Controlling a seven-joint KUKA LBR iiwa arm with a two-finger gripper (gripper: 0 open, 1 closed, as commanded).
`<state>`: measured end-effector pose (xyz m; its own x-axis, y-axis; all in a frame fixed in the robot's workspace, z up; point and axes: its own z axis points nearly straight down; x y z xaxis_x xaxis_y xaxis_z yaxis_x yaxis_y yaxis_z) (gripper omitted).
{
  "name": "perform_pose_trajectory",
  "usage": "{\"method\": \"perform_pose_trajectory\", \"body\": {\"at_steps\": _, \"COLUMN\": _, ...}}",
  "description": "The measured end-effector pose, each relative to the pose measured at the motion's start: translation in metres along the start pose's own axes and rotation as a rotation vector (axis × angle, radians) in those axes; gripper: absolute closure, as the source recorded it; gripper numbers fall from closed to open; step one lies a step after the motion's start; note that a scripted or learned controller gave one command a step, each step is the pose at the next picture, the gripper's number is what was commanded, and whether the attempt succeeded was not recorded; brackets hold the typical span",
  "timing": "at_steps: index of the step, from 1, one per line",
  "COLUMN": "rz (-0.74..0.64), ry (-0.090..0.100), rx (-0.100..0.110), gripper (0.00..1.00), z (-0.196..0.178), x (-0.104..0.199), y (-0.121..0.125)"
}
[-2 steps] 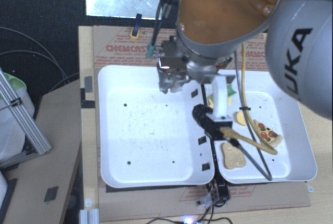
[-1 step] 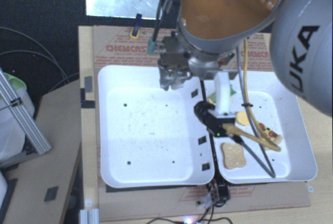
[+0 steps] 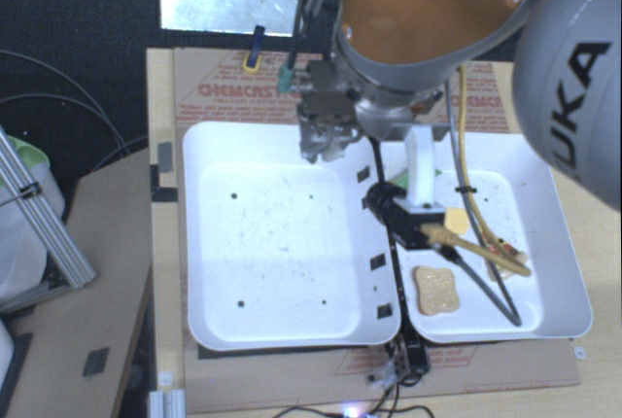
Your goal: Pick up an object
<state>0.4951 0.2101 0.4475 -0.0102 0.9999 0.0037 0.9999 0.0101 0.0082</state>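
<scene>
- Watching from the overhead camera, I saw the arm [image 3: 457, 8] reaching in from the right and hanging over the far edge of the two white bins.
- Gripper [image 3: 326, 142] sat above the far right corner of the left bin [image 3: 272, 251], close to the divider between the bins.
- Jaws: I could not tell whether they were open or closed; the wrist body hid them, and nothing was visible between them.
- Toast-shaped object [image 3: 436, 290], tan and roughly square, lay flat in the near part of the right bin [image 3: 544, 241], well apart from the gripper.
- Yellow-and-tan utensil-like pieces [image 3: 481, 246] lay tilted across the middle of the right bin, just beyond the toast.
- White upright piece [image 3: 421, 168] stood near the far part of the right bin.
- Both bins rested on cardboard [image 3: 219, 86] on the tabletop.
</scene>
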Motion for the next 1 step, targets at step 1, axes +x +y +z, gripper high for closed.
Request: {"method": "perform_pose_trajectory", "body": {"at_steps": 1, "rz": -0.004, "ry": 0.001, "rx": -0.002, "gripper": 1.00, "z": -0.0108, "x": 0.0003, "y": 0.0006}}
